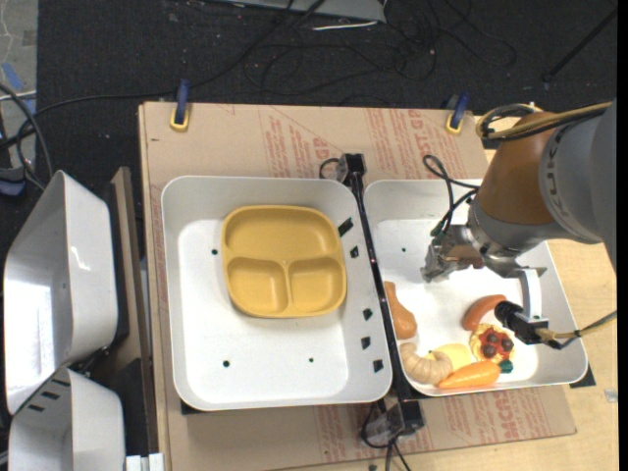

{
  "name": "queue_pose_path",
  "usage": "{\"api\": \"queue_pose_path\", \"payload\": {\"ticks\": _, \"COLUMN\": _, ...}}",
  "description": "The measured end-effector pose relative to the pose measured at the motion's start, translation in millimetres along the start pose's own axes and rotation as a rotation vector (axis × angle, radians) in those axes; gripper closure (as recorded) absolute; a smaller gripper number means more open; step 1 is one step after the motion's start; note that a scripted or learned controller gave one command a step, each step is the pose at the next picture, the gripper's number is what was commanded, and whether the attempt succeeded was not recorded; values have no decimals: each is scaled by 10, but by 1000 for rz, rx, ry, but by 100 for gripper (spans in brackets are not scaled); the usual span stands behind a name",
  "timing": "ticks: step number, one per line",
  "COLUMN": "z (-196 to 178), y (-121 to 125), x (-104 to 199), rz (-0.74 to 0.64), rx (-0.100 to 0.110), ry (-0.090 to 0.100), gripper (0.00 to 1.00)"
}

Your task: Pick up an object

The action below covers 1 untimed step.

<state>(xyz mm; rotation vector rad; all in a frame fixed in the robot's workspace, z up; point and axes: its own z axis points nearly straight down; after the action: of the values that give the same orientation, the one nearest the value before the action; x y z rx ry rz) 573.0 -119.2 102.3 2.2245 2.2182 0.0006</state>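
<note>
Several food toys sit bunched in the lower right of the frame, at the lower end of the right-hand bin (407,209). You have a red sausage (483,310) and, just below it, a round piece with dark red berries (493,343). A carrot (471,374) lies along the bin's lower wall, and a yellow piece (451,354) touches it from above. To the left of these a pale curled piece (424,364) rests in the corner. A tan, drumstick-like piece (397,312) lies above that one, close to the black divider (365,253) between the bins.

Your jaws hang over bare bin floor near the middle of that bin, up and to the left of the sausage and apart from every toy. From this angle you cannot tell how far open they are, or whether anything is in them. The arm (579,180) comes in from the right edge of the frame.

The left-hand bin (196,341) holds a yellow divided plate (285,261), lying flat in its upper half.

Both bins rest on a brown worktop (285,135) with red print. Two yellow clamps (180,116) grip its upper edge. Beyond it, cables (245,62) trail over a dark floor, and two white tubs (59,263) stand at the left edge of the frame.
</note>
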Motion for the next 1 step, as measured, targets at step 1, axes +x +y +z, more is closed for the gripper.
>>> {"api": "queue_pose_path", "payload": {"ticks": 1, "z": -486, "y": 99, "x": 37, "rz": -6, "rx": -3, "ry": -1, "gripper": 100}}
